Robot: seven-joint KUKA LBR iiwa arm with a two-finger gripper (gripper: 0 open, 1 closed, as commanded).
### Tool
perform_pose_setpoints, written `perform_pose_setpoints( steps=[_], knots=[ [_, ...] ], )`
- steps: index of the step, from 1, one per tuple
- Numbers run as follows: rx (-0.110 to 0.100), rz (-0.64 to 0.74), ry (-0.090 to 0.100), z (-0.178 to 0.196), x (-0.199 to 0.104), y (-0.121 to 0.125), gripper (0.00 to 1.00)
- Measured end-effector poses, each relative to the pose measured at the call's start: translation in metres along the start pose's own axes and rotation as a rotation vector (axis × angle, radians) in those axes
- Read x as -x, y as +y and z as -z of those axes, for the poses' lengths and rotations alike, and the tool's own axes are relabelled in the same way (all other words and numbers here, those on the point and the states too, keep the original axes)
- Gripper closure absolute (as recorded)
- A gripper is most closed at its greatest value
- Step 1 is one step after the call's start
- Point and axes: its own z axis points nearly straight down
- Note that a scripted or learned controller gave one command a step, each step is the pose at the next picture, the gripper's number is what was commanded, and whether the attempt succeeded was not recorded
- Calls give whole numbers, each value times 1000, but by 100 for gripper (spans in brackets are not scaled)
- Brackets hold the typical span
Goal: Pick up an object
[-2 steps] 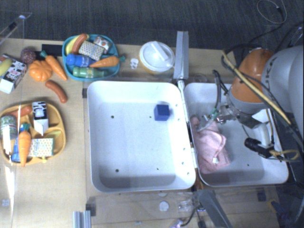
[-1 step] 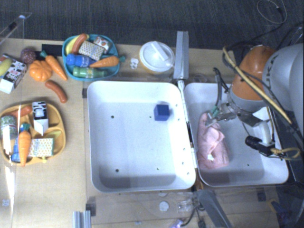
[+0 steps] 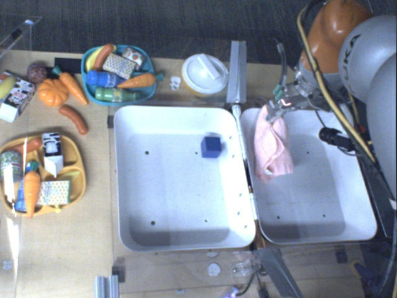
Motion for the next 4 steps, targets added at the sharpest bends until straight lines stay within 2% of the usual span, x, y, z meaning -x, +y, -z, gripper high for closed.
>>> perform_pose_setpoints(
  steps=[1,2,3,4],
  knots=[
    [-3,172,2,-2,-31,-23,100],
    [3,336,0,-89,13,-34,100],
    [1,236,0,110,-6,2,100],
    [-1,277,0,156,11,-44,100]
  ],
)
